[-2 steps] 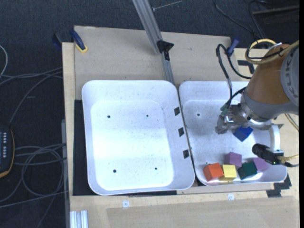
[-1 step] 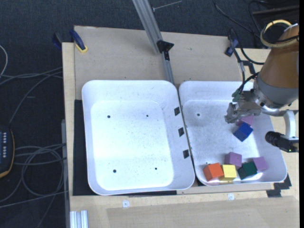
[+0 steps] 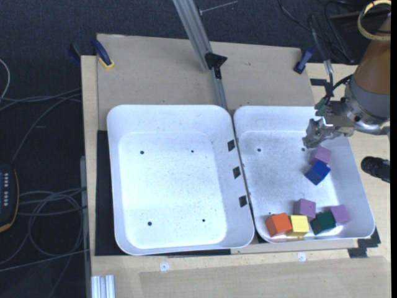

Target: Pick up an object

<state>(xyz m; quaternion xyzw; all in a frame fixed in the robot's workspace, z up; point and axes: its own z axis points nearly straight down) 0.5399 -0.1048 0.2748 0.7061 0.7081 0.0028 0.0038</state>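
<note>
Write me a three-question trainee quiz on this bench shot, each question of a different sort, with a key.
1. True or false: all the blocks lie in the right bin.
2. Multiple choice: which block lies nearest the gripper? A) the orange block B) the light purple block C) the green block
3. Fill in: in the row along the bin's near wall, the block between orange and green is the ____ block.

Key: 1 true; 2 B, it sits just below the gripper, with the blue block next to it; 3 yellow.
</note>
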